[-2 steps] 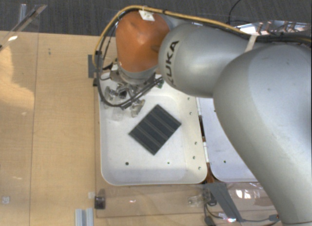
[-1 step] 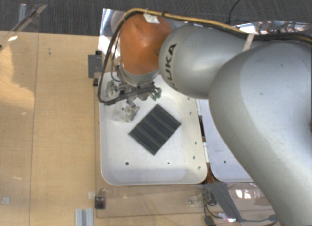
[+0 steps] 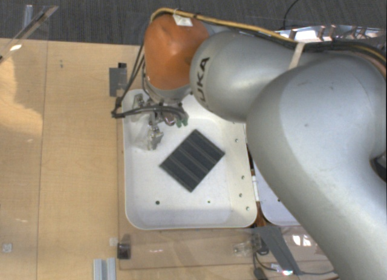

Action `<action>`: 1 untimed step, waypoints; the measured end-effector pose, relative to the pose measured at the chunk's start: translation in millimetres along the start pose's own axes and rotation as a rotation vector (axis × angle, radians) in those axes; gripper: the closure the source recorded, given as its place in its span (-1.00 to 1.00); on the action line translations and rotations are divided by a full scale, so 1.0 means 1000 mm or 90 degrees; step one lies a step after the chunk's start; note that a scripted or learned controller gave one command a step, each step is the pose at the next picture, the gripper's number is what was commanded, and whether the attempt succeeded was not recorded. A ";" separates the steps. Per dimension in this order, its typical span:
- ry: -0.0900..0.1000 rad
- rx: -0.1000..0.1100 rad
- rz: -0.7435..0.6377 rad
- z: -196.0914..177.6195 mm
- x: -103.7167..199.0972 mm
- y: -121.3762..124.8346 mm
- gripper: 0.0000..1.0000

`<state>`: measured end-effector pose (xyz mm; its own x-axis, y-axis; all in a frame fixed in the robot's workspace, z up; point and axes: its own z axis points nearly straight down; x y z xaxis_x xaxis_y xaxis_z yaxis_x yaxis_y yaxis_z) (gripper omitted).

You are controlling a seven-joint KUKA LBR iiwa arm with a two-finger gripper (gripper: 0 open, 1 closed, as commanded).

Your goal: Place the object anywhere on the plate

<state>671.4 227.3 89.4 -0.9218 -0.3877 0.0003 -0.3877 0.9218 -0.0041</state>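
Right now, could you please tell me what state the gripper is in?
Gripper: over the left bin's upper-left part, beside the dark plate; open or shut cannot be told.

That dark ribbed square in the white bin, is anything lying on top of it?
Nothing rests on the dark ribbed square; its top is bare. It hides the bin floor beneath it.

Dark ribbed square plate (image 3: 192, 159), flat, mid-bin, rotated diamondwise.

Wooden bench (image 3: 60, 152) under two white bins (image 3: 139, 200).
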 end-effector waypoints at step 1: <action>-0.015 -0.001 -0.002 -0.014 -0.005 0.001 1.00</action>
<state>675.7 230.8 102.9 -0.9205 -0.3899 -0.0234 -0.3900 0.9208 -0.0030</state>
